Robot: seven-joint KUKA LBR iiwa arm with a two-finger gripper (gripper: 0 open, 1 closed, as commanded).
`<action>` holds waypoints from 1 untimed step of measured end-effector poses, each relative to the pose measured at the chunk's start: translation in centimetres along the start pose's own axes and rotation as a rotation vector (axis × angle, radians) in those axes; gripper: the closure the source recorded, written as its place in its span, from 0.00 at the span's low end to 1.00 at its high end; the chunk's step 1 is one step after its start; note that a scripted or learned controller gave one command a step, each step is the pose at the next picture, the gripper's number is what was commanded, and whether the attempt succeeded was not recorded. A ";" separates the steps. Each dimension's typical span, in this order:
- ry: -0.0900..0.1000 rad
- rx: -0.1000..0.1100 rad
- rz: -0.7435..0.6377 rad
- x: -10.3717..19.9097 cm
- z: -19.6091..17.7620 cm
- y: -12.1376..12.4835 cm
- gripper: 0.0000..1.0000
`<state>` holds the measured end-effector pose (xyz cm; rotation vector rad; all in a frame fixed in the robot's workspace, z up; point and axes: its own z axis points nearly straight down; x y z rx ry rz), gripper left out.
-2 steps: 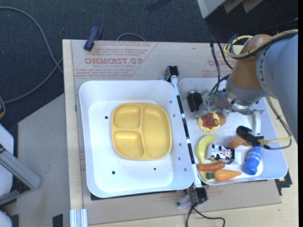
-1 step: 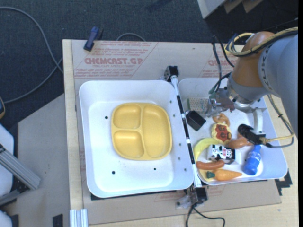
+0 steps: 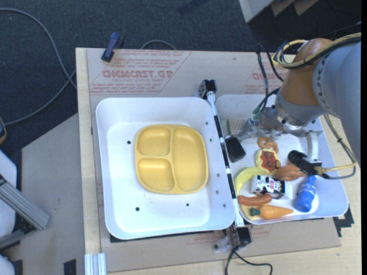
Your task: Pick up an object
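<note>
Plainly, "CHEMCAST GP" across the bench board (image 3: 137, 73)

The only legible text is red lettering printed on the brown sheet (image 3: 143, 73) that covers the worktop. In the upper centre of the frame, above the left bin, the large line reads "CHEMCAST GP" or close to it; the last characters are blurred. Smaller red lines above and below it are too fine to read. A second red print shows at the upper right of the sheet (image 3: 255, 82), partly covered by the arm and illegible. More red print at the bottom centre cannot be read.
</note>
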<state>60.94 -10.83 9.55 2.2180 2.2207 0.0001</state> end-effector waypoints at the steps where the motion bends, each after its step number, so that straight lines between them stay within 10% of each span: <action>1: -0.001 -0.006 0.001 -1.9 0.8 -3.6 0.00</action>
